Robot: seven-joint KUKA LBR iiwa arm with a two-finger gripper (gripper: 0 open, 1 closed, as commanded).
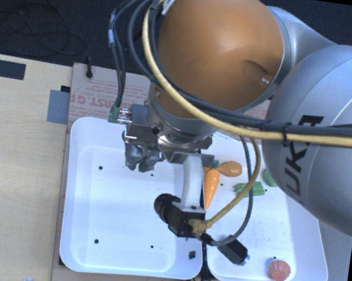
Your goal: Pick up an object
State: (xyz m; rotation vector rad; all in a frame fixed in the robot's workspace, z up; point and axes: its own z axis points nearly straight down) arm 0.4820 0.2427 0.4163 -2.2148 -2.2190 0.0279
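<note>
The arm (263, 84) reaches in from the right and hangs low over the 2 white bins, its orange band (216, 44) covering much of the upper view. The claw (142, 158) sits over the upper middle of the left bin (85, 221); its dark fingers point down toward the bin floor, and whether they are open or closed cannot be told from this angle. No object is seen between them.

A carrot (211, 184) lies at the inner edge of the right bin (301, 266), just beside the white wrist bracket. An orange piece (230, 169) lies just above it, near its top end. A green item (252, 188) lies to the right of the carrot, partly crossed by cables. A pink ball (279, 270) rests near the lower right corner of the right bin, well apart from the rest.

The bins stand on a pale surface (6, 177).
</note>
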